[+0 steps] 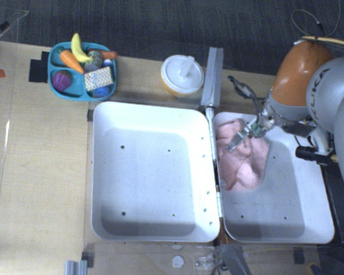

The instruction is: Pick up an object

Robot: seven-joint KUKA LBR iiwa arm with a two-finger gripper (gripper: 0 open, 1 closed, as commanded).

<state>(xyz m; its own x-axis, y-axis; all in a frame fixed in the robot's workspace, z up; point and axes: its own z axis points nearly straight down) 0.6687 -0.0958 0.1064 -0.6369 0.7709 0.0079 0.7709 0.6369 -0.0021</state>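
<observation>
1. A soft pink cloth (241, 158) lay bunched up in the right white bin (283, 224), near the wall it shared with the left white bin (152, 174).
2. The grey arm (333, 98) reached in from the right, and its gripper (237, 141) was down on top of the cloth.
3. I could not tell if the fingers were apart or together, because they were small and blurry against the pink.
4. The cloth looked light and floppy, so I thought it would sag and hang down when lifted.
5. It would not break, but a thin fold could slip out.
6. The best place to grab looked like a thick, puffy fold near the middle of the pile.
7. On the tabletop (34, 171) behind the bins sat a blue tray of toy food (82, 70) and a white lidded cup (182, 75).
</observation>
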